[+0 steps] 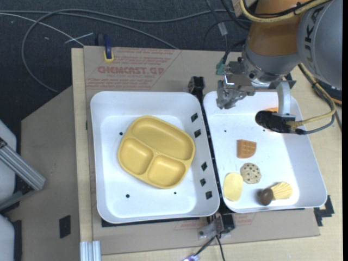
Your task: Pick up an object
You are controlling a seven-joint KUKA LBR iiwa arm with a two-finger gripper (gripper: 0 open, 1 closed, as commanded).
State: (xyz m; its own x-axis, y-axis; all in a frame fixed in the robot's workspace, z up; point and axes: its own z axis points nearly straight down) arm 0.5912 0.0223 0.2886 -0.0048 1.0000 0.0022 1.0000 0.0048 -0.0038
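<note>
My gripper (227,98) hangs over the far left corner of the right bin (304,162), with nothing visibly in it. Nearer the front of that bin lie an orange waffle square (246,148), a speckled round cookie (250,173), a pale yellow oval piece (233,186), a small brown piece (265,196) and a yellow ridged shell shape (282,190). All of these lie well in front of the gripper and apart from it. A sliver of something orange (272,110) shows behind a black part of the arm's fittings (272,120).
The left bin (103,145) holds a yellow divided plate (156,151). A black-clipped divider (202,140) separates the two bins. Cables trail across the dark floor behind the bench, and a blue clamp (108,48) sits at the board's far edge.
</note>
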